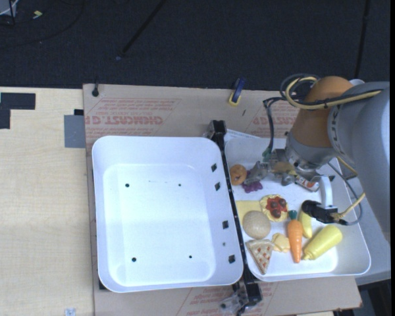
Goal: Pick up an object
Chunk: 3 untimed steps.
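Jaws (262, 171) low in the right bin (355, 263), open or closed impossible to tell, just above a purple toy (252, 186). At nine o'clock, a small brown toy (237, 174). Toward five o'clock, carrot (295, 239), yellow bottle (324, 241), pizza slice (261, 254). Left bin (102, 196) beside on the bench (33, 216).

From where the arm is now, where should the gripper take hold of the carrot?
Grip the carrot across its orange middle, coming straight down from above. It lies flat, green top toward the far side, tip toward the near rim. The yellow pieces beside it leave little room, so the fit looks tight.
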### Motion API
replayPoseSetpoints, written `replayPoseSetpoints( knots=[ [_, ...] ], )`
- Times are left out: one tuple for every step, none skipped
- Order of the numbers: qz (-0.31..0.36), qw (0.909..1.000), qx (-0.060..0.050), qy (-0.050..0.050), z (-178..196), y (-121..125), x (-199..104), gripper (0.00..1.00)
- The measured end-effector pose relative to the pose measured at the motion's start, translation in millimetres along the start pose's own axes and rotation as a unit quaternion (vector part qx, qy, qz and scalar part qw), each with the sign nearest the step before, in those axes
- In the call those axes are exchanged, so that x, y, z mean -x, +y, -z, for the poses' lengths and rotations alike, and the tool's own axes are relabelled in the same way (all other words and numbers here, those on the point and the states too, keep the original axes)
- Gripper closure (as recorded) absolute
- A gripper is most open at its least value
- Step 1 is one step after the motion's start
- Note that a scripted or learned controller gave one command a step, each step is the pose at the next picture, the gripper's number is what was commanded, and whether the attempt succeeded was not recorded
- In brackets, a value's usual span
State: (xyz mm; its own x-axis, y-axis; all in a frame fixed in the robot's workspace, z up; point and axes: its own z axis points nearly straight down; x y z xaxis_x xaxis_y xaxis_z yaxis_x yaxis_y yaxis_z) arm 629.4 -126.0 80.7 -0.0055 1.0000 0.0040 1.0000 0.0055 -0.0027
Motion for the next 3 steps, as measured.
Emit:
replayPoseSetpoints(
  knots=[
    [-0.002, 1.0, 0.002, -0.004, 9.1, 15.9, -30.2, 0.0],
    [-0.003, 1.0, 0.002, -0.002, 19.2, 15.6, -29.9, 1.0],
    [-0.004, 1.0, -0.002, -0.001, 6.4, -74.4, -24.5, 1.0]
  ],
)
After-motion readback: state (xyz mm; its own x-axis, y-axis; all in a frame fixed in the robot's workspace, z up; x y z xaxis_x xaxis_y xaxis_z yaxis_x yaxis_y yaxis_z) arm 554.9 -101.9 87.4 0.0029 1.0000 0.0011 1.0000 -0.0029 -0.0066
